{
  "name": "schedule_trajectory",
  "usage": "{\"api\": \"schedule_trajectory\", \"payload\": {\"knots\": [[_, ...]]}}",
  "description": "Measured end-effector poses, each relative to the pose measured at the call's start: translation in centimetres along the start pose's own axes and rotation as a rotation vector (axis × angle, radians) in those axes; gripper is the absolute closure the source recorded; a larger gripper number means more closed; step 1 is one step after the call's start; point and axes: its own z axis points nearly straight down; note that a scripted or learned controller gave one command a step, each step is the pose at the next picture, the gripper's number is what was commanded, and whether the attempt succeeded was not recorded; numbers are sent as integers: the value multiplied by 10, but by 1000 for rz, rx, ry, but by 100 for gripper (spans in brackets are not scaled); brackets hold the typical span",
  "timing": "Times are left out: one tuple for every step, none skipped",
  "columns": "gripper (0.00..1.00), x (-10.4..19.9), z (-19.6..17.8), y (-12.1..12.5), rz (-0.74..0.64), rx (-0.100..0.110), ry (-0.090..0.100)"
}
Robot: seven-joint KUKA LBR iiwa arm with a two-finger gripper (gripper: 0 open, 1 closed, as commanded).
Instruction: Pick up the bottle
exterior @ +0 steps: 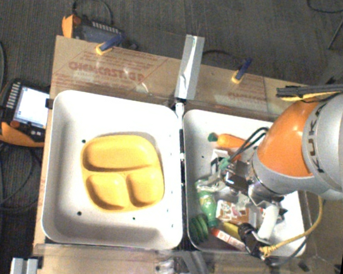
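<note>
**Bottle pickup: arm is in the bin, nothing lifted yet**

Starting at the near edge of the right bin [304, 213], there's a pile of clutter: a red-and-yellow packet [228, 236], a dark green lump [199, 225], and just beyond those what looks like the bottle [207, 203], green, lying among wrappers by the bin's left wall. Honestly hard to be sure which item is the bottle, the pile is messy.

The gripper [246, 199] hangs low over that clutter, a bit right of the green bottle. Can't tell its state, the wrist hides it.

Further back there's a carrot [230, 140] near the far wall. The left bin [58, 167] holds a yellow tray [123, 171].

So the reach seems underway, but the grasp and lift are both left to do, as far as anyone can judge.
</note>
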Motion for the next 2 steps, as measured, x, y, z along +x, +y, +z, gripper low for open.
{"api": "schedule_trajectory", "payload": {"knots": [[0, 50, 0, -14, -1, 0, 1], [0, -24, -2, 7, -89, -1, -1]]}}
